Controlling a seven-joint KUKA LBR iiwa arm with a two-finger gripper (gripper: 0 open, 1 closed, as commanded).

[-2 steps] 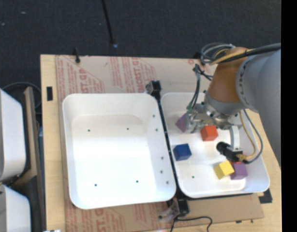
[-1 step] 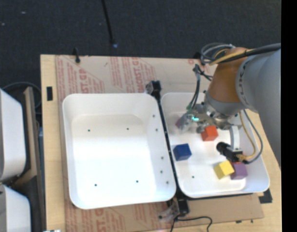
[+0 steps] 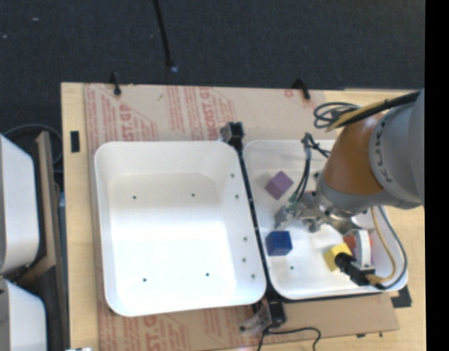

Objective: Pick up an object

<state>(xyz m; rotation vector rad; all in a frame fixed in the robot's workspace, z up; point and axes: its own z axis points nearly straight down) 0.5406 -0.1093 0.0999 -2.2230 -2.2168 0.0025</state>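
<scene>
In the right bin, a blue cube lies near the left wall. A purple block rests farther back. A yellow object sits toward the front right, partly under the arm. My gripper hangs low over the bin floor, just above and to the right of the blue cube and in front of the purple block. Nothing is visibly held in it. The grey arm with its orange band covers the bin's right side.
The left bin sits beside the right one, and a black divider runs between them. Cables loop along the right bin's right edge. A red and white item lies by the yellow object.
</scene>
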